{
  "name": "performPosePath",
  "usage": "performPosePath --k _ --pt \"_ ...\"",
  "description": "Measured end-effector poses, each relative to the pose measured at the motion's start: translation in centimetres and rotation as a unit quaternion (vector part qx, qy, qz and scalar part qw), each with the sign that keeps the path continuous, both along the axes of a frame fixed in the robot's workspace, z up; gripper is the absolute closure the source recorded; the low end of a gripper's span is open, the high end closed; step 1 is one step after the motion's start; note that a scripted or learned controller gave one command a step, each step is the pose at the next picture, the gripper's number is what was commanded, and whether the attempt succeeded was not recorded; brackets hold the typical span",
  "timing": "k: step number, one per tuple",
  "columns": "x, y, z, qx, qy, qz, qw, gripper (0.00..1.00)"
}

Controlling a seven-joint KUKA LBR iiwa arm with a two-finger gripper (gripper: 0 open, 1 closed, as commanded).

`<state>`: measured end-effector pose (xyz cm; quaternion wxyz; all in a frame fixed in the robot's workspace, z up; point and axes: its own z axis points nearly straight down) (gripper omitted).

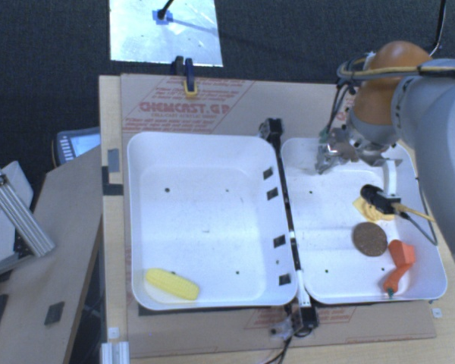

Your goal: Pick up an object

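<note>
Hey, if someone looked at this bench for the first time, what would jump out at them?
Probably the grey arm with its orange band, reaching in from the right with its gripper over the far end of the right bin. Next, the colours: a yellow corn cob alone in the left bin's near corner, and a carrot, a brown disc and a yellow piece clustered in the right bin.

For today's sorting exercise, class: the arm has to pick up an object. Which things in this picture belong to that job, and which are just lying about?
Belongs to the job:
- end effector, over the right bin
- corn cob in the left bin
- brown disc
- carrot
- yellow piece

Just lying about:
- cardboard sheet
- yellow clamp
- metal plate
</note>
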<state>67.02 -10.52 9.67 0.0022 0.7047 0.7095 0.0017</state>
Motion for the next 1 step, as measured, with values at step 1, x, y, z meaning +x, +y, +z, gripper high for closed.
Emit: performPosePath --k 1 --pt "0.11 -0.03 1.15 -0.0003 -0.002 0.001 1.0 1.0"
